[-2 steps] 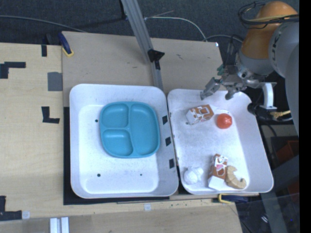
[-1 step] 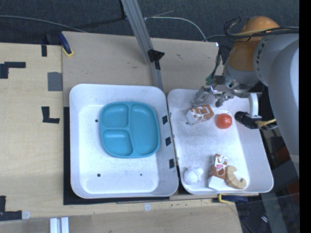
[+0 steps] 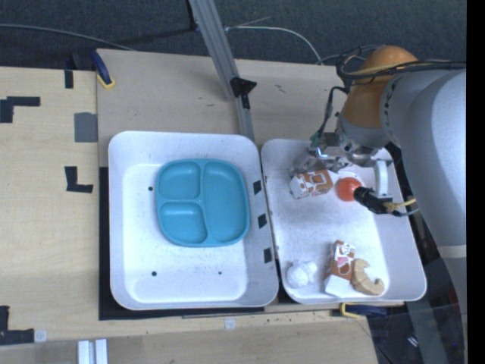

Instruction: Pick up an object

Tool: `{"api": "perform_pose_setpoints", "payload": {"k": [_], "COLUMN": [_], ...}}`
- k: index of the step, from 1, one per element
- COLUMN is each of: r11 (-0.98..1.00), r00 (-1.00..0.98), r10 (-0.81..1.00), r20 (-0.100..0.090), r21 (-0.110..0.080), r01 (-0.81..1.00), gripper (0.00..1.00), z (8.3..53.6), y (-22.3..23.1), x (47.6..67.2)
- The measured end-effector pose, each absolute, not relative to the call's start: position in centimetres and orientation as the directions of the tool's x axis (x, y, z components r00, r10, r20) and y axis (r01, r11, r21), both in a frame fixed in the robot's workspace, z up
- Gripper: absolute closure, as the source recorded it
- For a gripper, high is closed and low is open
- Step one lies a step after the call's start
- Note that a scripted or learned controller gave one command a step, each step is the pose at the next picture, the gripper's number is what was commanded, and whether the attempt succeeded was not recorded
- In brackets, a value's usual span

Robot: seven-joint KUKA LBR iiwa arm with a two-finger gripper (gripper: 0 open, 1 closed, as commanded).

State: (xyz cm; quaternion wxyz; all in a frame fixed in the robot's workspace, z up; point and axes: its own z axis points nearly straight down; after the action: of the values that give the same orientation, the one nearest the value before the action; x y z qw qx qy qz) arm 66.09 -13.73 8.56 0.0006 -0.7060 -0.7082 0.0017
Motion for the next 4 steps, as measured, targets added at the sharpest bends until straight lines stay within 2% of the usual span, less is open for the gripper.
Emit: {"api": "perform_pose_setpoints", "payload": {"k": [1,2,3,4], "r11": [0.005,0.001,0.002,0.002], "r00": [-0.005,-0.001,-0.002,-0.002], "r10": [1.000,1.000,1.000,1.000], "r20": [-0.001,-0.001,-0.001,0.000], "r21": [-0.002,0.003,0.005,0.003], "r01": [1.000,1.000,1.000,1.000], "gripper": [1.00,1.00,1.00,1.00], "z": [9.8,14.1,20.4,24.3], "y": [-13.7,-13.9,-13.4,-13.4], "x": [66.2,66.2,66.6,66.7]}}
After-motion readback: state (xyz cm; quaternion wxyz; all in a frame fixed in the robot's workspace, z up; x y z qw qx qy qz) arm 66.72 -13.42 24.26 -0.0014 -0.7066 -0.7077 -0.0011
